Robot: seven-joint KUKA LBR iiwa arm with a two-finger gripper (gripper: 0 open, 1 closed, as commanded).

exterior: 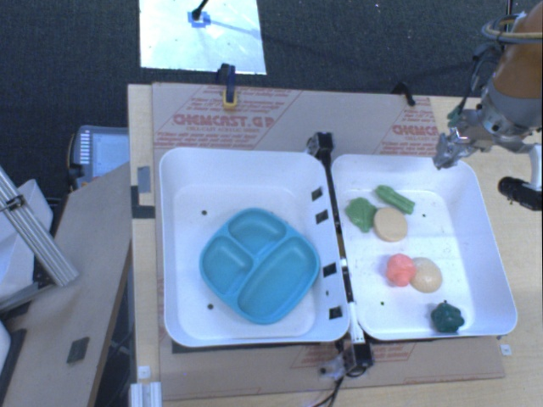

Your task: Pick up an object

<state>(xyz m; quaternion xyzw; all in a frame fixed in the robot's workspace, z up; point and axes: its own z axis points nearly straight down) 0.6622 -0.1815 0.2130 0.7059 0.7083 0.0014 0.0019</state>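
Maybe the gripper (447, 151), whose grip I cannot tell, bumps the right bin's rim (399, 158) coming down.

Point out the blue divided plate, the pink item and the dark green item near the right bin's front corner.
blue divided plate (259, 264), camera view, on the ridge between its compartments.
pink item (400, 269), camera view, on its top middle.
dark green item (446, 317), camera view, on its centre.

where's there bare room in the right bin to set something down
In the right bin, bare floor runs along the right wall, beside the pink piece and cream piece, and at the near-left corner left of the dark green piece. It is crowded at the upper left, around the green pieces and tan disc.
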